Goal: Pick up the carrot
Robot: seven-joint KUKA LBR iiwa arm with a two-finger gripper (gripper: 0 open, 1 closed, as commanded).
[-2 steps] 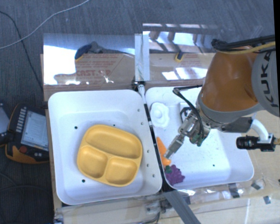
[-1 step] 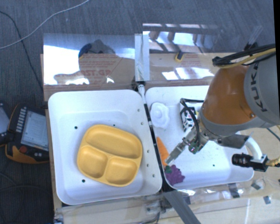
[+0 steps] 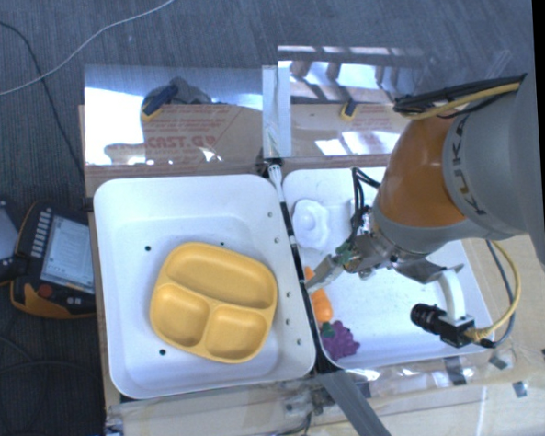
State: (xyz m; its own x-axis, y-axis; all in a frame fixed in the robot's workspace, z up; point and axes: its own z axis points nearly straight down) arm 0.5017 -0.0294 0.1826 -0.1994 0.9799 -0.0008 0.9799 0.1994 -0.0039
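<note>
Bench [image 3: 180,135] with two white bins: left bin [image 3: 125,221], right bin [image 3: 390,339].

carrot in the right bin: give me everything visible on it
The carrot is a small orange piece, plastic-looking, lying against the left wall of the right bin. Another orange bit shows just above it at the wall. The purple grapes lie just below it, close or touching. The pincer sits just above it, over its upper end; whether it touches the carrot cannot be told. Its shape is unclear.

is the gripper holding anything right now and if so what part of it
Cannot be told. The gripper is low in the right bin, just above the carrot, but nothing visibly sits between its fingers.
</note>
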